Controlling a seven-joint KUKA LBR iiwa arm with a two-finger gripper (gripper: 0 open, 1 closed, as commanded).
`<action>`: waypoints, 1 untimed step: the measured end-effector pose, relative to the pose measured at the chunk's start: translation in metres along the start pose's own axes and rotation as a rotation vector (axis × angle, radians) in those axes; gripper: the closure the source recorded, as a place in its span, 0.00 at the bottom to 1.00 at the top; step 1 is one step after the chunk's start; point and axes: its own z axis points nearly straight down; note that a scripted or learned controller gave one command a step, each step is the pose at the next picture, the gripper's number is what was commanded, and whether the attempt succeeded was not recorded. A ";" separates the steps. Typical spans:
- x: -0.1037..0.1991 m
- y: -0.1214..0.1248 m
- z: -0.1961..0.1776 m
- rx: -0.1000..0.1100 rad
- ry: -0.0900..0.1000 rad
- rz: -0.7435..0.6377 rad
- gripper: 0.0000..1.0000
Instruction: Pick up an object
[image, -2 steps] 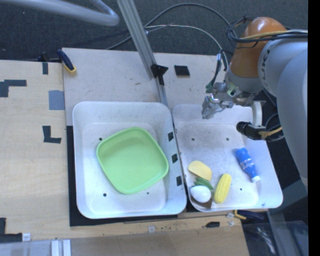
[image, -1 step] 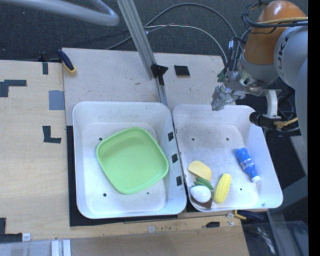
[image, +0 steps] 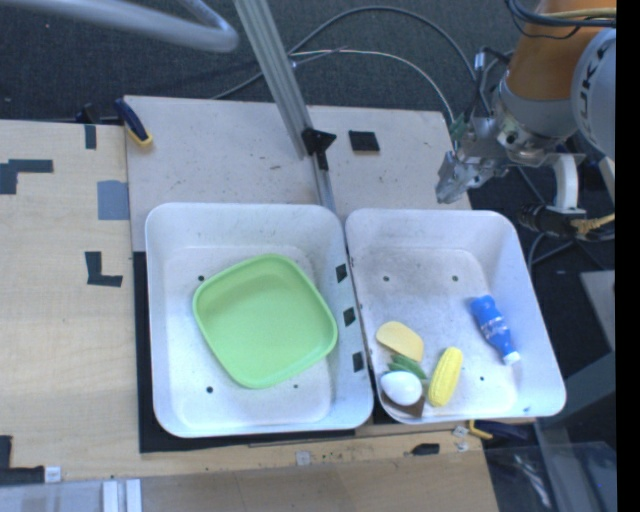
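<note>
Gripper (image: 455, 182) hangs above far edge of right bin (image: 500, 228), over bench (image: 230, 150), well apart from all items. Fingers too blurred: cannot tell gap; nothing seen between them. Candidates bunch at right bin's near side: bottle (image: 494, 327), corn (image: 445, 375), egg (image: 402, 387), yellow piece (image: 399, 340). Bottle lies alone, judged easiest pick. Green plate (image: 264, 319) lies flat in left bin (image: 170, 230), poor for pinching.

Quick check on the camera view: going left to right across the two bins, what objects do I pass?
Green plate in the left bin → white egg → yellow corn cob → blue bottle in the right bin. The yellow piece above the egg overlaps it in the order, so I left it out.
</note>
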 end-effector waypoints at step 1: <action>0.043 -0.024 0.016 0.004 0.001 -0.002 1.00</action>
